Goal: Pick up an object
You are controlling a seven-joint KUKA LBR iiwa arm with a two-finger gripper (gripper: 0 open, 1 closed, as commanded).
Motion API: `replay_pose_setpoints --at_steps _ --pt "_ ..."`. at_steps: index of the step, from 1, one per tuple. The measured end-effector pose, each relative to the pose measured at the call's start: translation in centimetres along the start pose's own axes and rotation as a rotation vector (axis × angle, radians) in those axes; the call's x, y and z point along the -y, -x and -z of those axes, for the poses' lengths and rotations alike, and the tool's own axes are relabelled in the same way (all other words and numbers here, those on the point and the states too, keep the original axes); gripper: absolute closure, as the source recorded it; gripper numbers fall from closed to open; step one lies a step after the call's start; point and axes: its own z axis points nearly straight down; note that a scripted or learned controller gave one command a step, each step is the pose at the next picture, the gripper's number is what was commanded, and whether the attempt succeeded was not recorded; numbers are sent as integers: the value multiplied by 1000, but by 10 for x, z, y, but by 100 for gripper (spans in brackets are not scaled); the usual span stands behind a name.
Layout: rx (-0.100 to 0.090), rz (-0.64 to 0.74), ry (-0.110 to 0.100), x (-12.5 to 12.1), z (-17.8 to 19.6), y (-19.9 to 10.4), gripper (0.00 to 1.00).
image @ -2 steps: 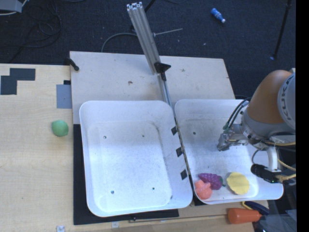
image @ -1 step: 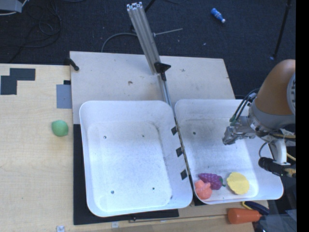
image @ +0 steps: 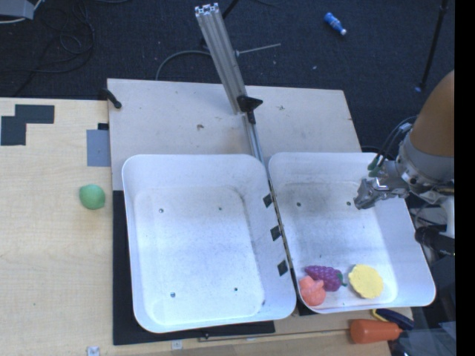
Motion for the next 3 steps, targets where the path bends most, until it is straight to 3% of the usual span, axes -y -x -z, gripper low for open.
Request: replay_pose_setpoints --at_steps 1,3 --pt "0 0 -2 -1 36 0 100" --pt "-2 4 -6 -2 22 -109 100"
